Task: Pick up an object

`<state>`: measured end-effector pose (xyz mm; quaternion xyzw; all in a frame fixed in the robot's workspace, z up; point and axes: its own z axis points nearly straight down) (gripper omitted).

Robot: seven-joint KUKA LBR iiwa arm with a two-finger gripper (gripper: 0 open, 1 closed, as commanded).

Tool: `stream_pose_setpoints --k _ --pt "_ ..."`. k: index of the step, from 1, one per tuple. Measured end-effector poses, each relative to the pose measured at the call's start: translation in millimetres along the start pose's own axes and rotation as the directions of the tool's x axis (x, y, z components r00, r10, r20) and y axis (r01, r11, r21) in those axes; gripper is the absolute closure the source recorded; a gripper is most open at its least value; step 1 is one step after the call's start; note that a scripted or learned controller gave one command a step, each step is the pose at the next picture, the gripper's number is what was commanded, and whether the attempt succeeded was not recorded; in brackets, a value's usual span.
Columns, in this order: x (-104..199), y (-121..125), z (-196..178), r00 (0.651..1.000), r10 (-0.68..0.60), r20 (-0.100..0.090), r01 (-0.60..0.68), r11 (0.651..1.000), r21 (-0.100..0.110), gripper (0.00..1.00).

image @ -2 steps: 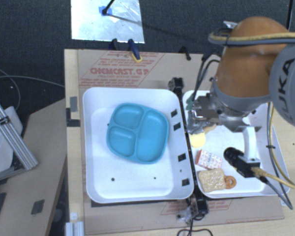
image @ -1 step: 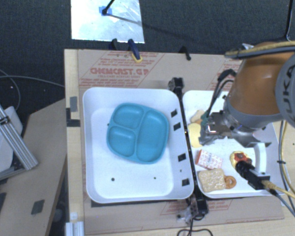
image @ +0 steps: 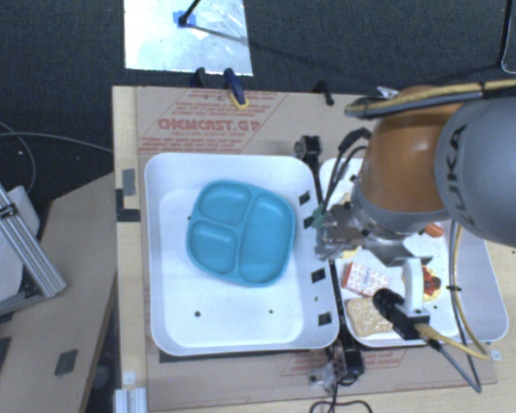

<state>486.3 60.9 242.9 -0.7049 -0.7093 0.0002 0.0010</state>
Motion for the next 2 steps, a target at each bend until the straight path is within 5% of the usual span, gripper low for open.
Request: stream_pose_setpoints --k 1,2 --pt "70 8 -12 1.000 -0.005 -0.002 0.005 1.000 -0.005 1.00" --pt "92 -2 95 1.000 0.003 0.003 -0.003 1.000 0.009 1.00"
